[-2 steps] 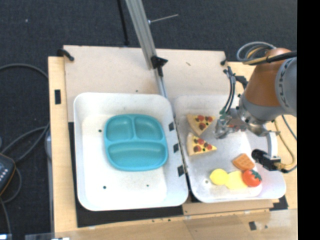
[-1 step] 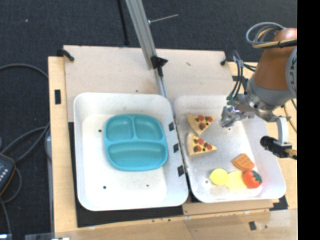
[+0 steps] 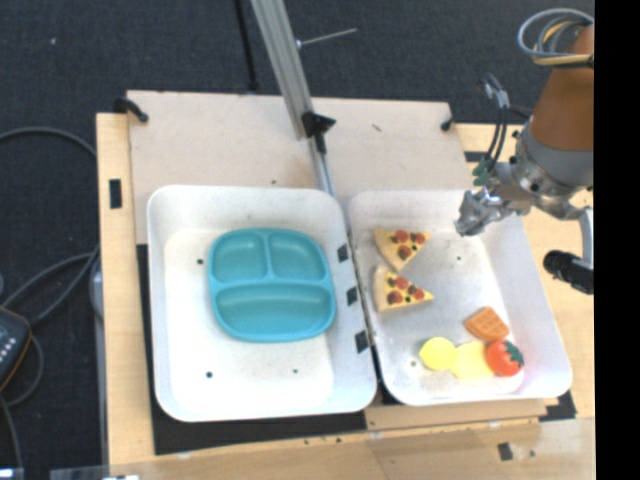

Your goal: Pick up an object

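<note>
The tool [image 3: 474, 214] hangs at the upper right of the frame, over the far right corner of the right bin [image 3: 535, 298]; whether it is apart or together cannot be told from this slant. Nothing shows between its tips. Above it the grey arm [image 3: 560, 118] with its orange band rises toward the frame's right edge, cables looping at the top.

Down and left of the tool, in the right bin, two toy pizza slices [image 3: 400, 268] lie one above the other near the bin's left wall, well apart from the tool. At the bin's lower right sit an orange waffle-like piece [image 3: 486, 324], a red tomato-like toy [image 3: 505, 359] just below it, and a yellow piece [image 3: 448, 355] touching the red toy's left side.

The left bin [image 3: 175, 268] holds a teal divided plate [image 3: 271, 284], lying flat in its middle. Both bins rest side by side on the counter [image 3: 220, 138]. A metal rail [image 3: 285, 53] slants down from the top centre toward the gap between the bins.
</note>
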{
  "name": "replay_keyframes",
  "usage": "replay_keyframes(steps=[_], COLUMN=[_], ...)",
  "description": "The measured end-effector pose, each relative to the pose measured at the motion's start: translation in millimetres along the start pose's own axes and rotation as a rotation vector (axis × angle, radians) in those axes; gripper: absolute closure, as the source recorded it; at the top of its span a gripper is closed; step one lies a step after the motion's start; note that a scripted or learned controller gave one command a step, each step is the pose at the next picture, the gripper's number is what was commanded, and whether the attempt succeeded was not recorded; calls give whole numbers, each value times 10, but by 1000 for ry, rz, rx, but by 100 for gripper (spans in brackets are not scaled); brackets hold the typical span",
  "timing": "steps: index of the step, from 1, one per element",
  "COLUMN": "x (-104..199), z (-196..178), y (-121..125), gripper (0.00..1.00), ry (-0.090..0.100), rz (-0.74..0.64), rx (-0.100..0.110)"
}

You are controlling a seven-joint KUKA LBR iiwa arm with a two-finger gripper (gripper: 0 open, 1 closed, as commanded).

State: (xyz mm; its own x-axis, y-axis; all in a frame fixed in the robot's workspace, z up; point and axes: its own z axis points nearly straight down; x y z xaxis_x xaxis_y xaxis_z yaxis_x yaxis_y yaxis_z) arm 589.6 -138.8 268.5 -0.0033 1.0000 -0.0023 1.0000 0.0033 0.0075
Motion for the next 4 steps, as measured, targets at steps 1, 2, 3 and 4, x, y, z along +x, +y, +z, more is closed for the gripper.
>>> replay_keyframes(steps=[1,2,3,4], x=[503,1045,1507,2102], z=[-67,90,47,127], y=[129,255,450,628], gripper=[100,100,100,100], ry=[3,3,3,3], rz=[-4,-4,-4,-5], rx=[5,8,5,6])
